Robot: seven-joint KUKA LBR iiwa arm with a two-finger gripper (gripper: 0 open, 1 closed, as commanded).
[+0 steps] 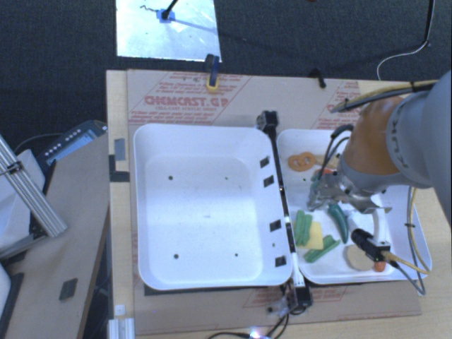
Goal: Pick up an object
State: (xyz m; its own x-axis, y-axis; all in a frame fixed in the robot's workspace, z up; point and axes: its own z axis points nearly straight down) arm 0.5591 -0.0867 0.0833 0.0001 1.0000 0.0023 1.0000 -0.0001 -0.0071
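a bare left bin (205,203) sat beside the right bin (293,141) on the bench, with black clips (275,224) along the seam between them. in the right bin, an orange pretzel-shaped piece (302,162) lay near the far wall, and two light green pods (303,227) rested against a yellow piece (316,236) toward the near side. another green piece (321,249) lay just beyond them. the gripper (323,193) hung low over the middle of this bin, its metal tip just above and beside a dark teal pepper-like object (338,219), which lay slanted on the floor of the bin, apart from the tip rather than between any fingers. whether the fingers stood wide or narrow could not be told, for the wrist and cabling covered them. a beige disc (357,260) and a small red-orange piece (381,265) lay near the bin's near-right corner, partly covered by a black fitting (369,243). the grey arm with its orange band (371,143) was cut off at the right.
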